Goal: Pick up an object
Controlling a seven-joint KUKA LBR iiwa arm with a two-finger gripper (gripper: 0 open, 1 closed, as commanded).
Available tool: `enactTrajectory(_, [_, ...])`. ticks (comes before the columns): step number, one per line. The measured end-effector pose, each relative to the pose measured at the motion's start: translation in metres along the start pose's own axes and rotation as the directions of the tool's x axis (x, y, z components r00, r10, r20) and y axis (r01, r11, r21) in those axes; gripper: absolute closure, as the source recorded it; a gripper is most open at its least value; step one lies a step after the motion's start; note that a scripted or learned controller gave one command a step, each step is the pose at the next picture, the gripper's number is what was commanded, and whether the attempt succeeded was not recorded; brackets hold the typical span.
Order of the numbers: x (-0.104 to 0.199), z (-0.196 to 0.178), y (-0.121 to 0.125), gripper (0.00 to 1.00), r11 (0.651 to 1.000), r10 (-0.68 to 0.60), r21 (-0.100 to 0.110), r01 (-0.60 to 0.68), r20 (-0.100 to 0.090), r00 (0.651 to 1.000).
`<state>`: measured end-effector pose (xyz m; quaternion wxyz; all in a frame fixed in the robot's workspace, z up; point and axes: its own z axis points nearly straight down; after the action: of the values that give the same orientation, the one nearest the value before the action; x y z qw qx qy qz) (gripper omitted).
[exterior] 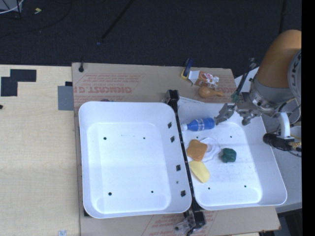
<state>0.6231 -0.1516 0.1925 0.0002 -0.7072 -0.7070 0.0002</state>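
1. Two white bins are seen side by side: the left bin (128, 156) and the right bin (246, 186).
2. The gripper (235, 113) is poised over the right bin's far edge, fingers seemingly spread, nothing between them.
3. A blue bottle (199, 125), yellow piece (200, 171), orange block (197, 150) and green lump (228, 155) are seen in the right bin.

Red printed lettering runs across the cardboard sheet (147, 82) beneath the two bins, just behind the left bin (129, 159); it stands upside down to the camera, and the words cannot be made out with confidence. More red print shows on the same cardboard at the front edge (partly cut off, unreadable too). The blue bottle (199, 125) bears no legible label.
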Motion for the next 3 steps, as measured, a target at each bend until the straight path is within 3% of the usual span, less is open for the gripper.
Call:
enactTrajectory(1, [0.058,0.11,0.018,0.0,1.0,-0.004,0.015,0.004,0.004,1.0])
enactTrajectory(2, [0.059,0.095,0.02,1.0,1.0,0.001,0.004,-0.001,-0.001,1.0])
enactTrajectory(3, [0.127,-0.002,0.023,1.0,1.0,-0.007,-0.009,0.007,-0.003,1.0])
